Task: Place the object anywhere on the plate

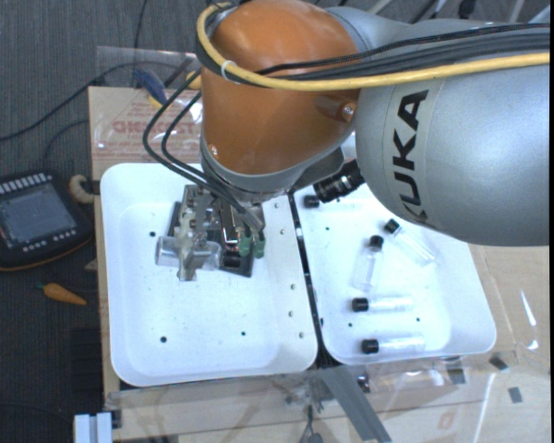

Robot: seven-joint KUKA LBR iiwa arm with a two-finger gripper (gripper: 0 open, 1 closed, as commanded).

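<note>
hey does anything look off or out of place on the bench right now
Slightly. The clear vials with black caps lie on their sides, scattered at different angles across the right bin. The gripper is over the left bin. No plate can be made out.

Pincer [206, 238] hangs over the left bin [148, 340]. To its right, in the right bin [462, 321], lie four vials [380, 303]. Far to its left, beside the desk [120, 118], rests a pendant [30, 220].

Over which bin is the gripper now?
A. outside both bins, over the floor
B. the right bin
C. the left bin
C: the gripper hangs above the left bin, while the clear vials with black caps lie in the right bin.
</note>
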